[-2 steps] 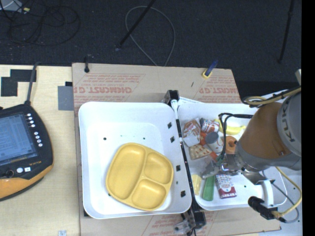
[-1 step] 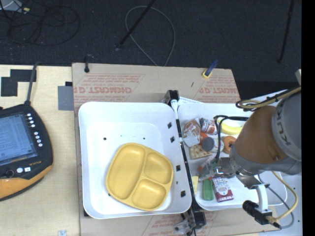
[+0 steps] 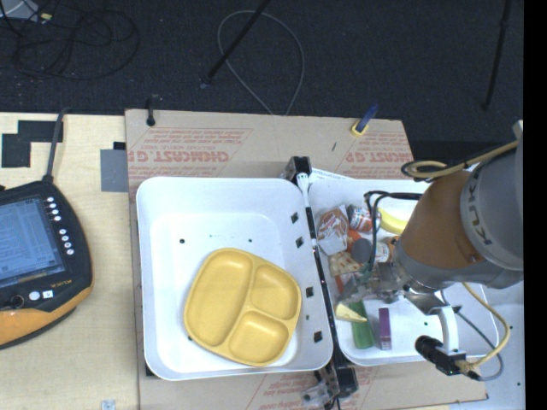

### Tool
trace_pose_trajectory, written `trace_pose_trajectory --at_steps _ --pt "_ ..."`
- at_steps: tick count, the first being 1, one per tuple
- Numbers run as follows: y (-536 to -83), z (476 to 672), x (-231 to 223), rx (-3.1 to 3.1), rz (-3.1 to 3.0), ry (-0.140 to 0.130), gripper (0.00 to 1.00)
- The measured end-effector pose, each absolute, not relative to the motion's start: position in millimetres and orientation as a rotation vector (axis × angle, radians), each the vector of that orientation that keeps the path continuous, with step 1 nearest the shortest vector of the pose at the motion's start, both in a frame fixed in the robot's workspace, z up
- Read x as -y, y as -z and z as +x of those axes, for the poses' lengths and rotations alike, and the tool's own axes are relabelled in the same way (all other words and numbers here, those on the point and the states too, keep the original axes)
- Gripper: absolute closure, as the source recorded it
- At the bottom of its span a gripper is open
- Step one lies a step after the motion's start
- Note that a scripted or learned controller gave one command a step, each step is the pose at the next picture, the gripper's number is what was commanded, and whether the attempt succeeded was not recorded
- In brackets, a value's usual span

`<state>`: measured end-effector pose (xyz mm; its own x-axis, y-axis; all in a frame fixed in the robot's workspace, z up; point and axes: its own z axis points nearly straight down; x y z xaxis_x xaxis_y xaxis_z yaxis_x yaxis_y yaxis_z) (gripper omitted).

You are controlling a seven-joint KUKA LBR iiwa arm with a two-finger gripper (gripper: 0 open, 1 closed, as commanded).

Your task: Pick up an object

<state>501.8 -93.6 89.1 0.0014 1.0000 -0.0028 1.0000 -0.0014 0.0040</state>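
Fixed overhead camera, slanted down, both white bins [image 3: 154, 229] mid-distance, arm [image 3: 461, 229] entering right

Bench and surroundings, viewed from above.

Dark carpeted floor [image 3: 359, 41] across the top, strewn with loose black cables [image 3: 256, 41]. Pale wooden benchtop [image 3: 77, 366] at left, bearing a grey square patch [image 3: 112, 170] and black marker shapes [image 3: 21, 143]. Brown cardboard sheet [image 3: 256, 143] with red printed lettering laid over the bench, a blue clip [image 3: 366, 120] at its far edge. Orange-and-black handheld control pendant [image 3: 38, 259] with lit screen resting at the left margin. Lighting even, without hard shadows.
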Motion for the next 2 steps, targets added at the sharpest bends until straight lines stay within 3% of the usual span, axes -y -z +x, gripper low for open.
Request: trace_pose_trajectory --at_steps 1,2 --pt "-87.8 550.1 83.5 -2.224 2.219 0.000 0.00" --pt "-97.2 547.4 84.2 -2.224 2.227 0.004 1.00"
